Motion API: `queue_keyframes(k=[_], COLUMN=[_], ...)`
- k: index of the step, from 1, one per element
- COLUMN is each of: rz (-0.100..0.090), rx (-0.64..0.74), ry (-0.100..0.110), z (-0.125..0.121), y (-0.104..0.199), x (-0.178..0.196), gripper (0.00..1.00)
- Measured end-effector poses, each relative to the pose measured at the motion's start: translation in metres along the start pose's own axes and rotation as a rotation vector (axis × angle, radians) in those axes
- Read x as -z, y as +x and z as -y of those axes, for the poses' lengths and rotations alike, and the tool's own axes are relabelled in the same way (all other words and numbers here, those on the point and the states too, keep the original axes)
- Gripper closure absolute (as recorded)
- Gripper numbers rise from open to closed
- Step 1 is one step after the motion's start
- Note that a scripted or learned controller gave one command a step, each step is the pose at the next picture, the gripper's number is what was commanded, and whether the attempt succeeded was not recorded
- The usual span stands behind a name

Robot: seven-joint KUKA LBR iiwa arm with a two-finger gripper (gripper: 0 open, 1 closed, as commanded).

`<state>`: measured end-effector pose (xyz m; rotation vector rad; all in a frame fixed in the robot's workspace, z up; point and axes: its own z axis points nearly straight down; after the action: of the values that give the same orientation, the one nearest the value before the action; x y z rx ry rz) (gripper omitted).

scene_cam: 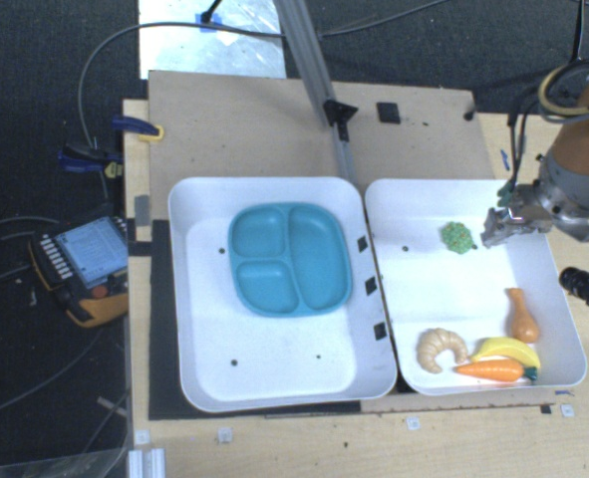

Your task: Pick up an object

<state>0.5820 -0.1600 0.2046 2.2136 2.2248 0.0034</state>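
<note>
Looks like the arm's lining up on the broccoli [457, 237], parked just at its 3 o'clock. The gripper [497, 227] sits low by the right bin [414, 307] rim; can't tell its state. That bin also has a croissant [441, 347], banana [508, 351], carrot [491, 370] and drumstick [520, 316] down around 5 o'clock. The left bin [199, 357] holds a blue divided plate [289, 258].

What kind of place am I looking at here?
Probably a robotics lab bench: a robot arm reaches over two white bins holding toy food, such as a croissant and carrot, with loose cables around.
</note>
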Motion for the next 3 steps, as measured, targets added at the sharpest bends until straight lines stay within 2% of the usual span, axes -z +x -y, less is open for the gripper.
queue_keyframes(k=[1, 2, 3], rz=[-0.002, -0.002, -0.003], rx=[0.004, 0.005, 0.005], ry=[0.003, 0.002, 0.004], z=[0.001, -0.003, 0.004], y=[0.046, 0.104, 0.15], x=[-0.004, -0.008, -0.006], gripper=[1.0, 1.0, 1.0])
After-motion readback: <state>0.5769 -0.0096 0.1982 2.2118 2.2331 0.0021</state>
